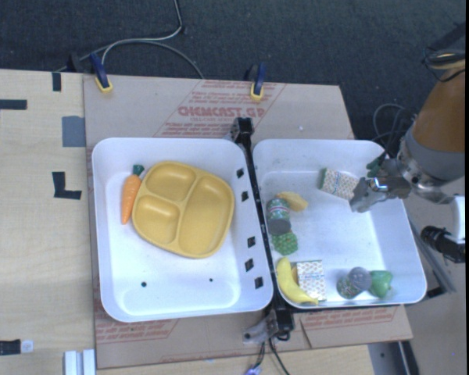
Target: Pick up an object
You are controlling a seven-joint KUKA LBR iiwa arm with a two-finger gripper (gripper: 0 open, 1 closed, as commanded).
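- Task object taken as the small packet (338, 182): flat, rectangular, pale with speckled multicolour print and a greenish left end, tilted slightly.
- Packet is lying on the floor of the right bin (340, 229), in its upper part, just left of the claw (367, 194); whether they are touching cannot be told.
- Claw state: cannot be told, the tips are blurred and merge into one grey mass. Nothing is seen pinched between them.
- Claw is carried by the grey arm (438, 131) with its orange band, entering from the right over the bin's right wall.
- Left of the claw and lower: a yellow piece (294, 201), a small can (277, 209), a green lump (284, 243).
- Well below the claw, along the near wall: banana (291, 283), a second printed packet (310, 276), a grey round item (353, 281), a green item (381, 282).
- Far left of the claw, in the left bin (172, 287): yellow divided plate (184, 208) with a carrot (129, 196) beside it.
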